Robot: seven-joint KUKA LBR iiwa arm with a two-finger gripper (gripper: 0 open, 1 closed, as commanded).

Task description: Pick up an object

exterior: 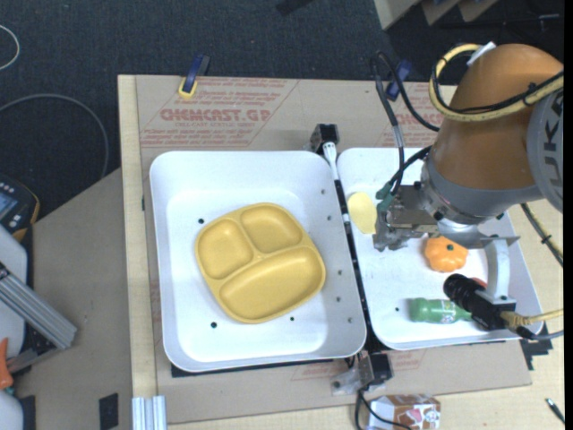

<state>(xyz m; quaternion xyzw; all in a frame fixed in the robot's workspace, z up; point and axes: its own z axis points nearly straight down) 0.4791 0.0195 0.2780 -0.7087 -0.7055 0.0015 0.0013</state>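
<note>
- Left bin (pixel 170 240): holds one yellow plate (pixel 260 262), three compartments, lying flat near the middle. It is well apart from the arm and not the likely target.
- Right bin (pixel 394 285): all the small things are here.
- Pale yellow piece (pixel 361 211): at the right bin's left wall, just left of the gripper. It looks like the nearest pick candidate.
- Gripper (pixel 391 233): low over the right bin, between the pale piece and the orange piece. Cannot tell how far open it is, as the wrist hides it. Nothing seen held.
- Doing the step well: centre over one piece before closing and come straight down. The pale piece hugs the wall, so there is little room on that side and the gripper could hit the rim.
- Orange piece (pixel 445 254): just right of the gripper, in more open floor, probably the easier grab.
- Green piece (pixel 432 310): near the front edge, lying flat, clear of the other two.
</note>
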